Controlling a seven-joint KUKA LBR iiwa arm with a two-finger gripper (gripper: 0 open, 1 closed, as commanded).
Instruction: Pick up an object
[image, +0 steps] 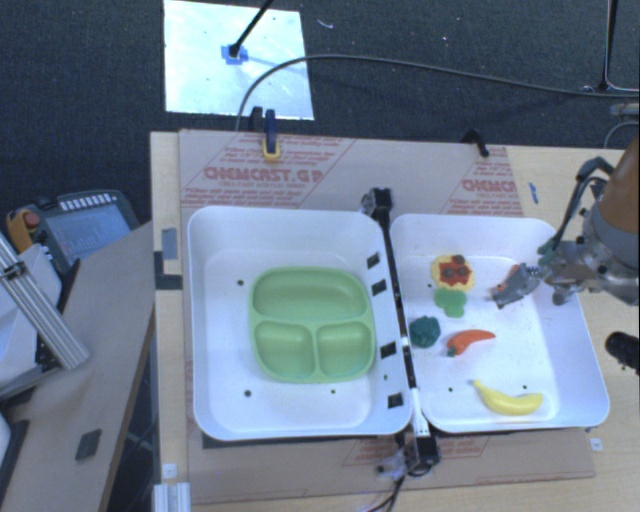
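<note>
In the right bin (580, 385) lie several toy foods. A yellow piece with red spots (453, 270) sits at the back, with a light green piece (452, 301) just in front of it. Nearer the divider is a dark green broccoli-like piece (425, 331), and beside it an orange carrot-like piece (470, 340). A yellow banana (508, 400) lies near the front wall. My gripper (505, 290) hangs low over the bin's right-centre, just right of the yellow and light green pieces. A small orange-red bit (514, 270) shows at its upper edge; what it is stays unclear.
The left bin (215, 300) holds a green divided tray (310, 322). A black clipped divider (393, 310) joins the two bins. The arm (605, 250) enters over the right bin's far right wall. Cardboard (330, 170) lies under both bins.
</note>
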